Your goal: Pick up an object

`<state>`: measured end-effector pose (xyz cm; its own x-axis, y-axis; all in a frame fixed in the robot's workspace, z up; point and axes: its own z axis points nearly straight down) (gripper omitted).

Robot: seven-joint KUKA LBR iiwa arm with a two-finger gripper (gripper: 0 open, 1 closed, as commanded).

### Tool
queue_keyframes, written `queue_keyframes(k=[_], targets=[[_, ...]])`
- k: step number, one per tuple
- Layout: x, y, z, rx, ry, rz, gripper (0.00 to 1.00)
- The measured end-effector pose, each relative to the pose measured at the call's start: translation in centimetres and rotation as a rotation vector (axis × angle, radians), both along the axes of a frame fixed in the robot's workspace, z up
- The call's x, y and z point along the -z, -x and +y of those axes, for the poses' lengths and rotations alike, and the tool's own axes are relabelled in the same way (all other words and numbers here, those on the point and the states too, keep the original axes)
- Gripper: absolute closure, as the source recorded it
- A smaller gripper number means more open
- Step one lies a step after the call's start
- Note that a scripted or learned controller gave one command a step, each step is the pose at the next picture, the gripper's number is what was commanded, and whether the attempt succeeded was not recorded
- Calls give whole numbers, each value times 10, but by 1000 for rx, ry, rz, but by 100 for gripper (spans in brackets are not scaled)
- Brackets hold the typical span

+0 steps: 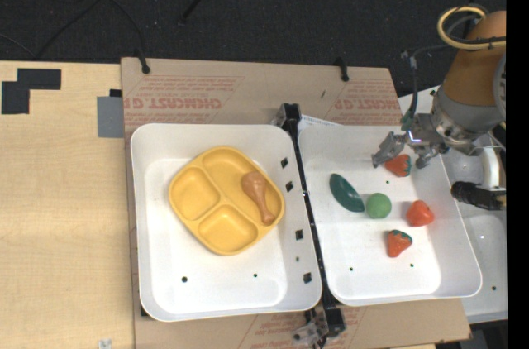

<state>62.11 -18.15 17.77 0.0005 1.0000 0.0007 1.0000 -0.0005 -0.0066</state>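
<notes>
Under the grey arm [473, 83] reaching in from my right, I see the pincer [403, 153] low over the right bin [459, 273], near its far edge. Its fingers stand apart, and a small red-orange piece [399, 166] sits just below and between them; I cannot tell whether they touch it. Far to the pincer's left lies the left bin [157, 273], holding a yellow divided plate [198, 198] with a toy drumstick [260, 196] across its right side. Nearer, down and left of the pincer, a dark green leaf-shaped toy [345, 193] touches a green ball [378, 206]. Below the pincer sit a red-orange pepper-like toy [420, 213] and a strawberry [398, 242].
</notes>
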Motion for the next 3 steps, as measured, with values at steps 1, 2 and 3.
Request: queue_keyframes(k=[1, 2, 3], targets=[[64, -1, 1, -1, -1, 1, 0], [92, 0, 2, -1, 0, -1, 0], [80, -1, 2, 0, 0, -3, 100]])
